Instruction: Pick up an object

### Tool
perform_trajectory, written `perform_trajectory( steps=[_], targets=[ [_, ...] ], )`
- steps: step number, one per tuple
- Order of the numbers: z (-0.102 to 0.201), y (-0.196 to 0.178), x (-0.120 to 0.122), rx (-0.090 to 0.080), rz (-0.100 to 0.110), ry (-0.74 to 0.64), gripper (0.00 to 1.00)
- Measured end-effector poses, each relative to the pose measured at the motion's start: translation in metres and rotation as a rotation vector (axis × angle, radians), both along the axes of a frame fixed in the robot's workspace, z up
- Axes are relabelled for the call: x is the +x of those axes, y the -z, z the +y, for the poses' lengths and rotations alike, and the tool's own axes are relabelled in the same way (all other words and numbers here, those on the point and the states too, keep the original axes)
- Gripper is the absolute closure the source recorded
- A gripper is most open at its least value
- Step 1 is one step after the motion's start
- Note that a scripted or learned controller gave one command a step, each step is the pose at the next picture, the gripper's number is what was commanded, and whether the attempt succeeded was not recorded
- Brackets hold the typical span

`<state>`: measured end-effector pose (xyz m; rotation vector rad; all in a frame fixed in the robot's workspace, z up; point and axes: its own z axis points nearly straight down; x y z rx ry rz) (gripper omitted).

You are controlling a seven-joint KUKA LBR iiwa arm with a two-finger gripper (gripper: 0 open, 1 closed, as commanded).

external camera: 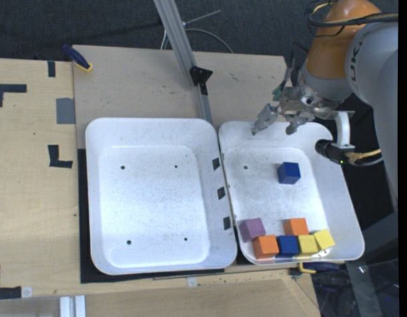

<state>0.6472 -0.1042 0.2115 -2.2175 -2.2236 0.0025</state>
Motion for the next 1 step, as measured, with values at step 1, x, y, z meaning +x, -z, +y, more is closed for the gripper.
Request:
perform_trajectory(
  steps=[1],
  targets=[
    [-0.0543,0.0148,0.0042,-0.003,0.001,0.006,0.0]
  ],
)
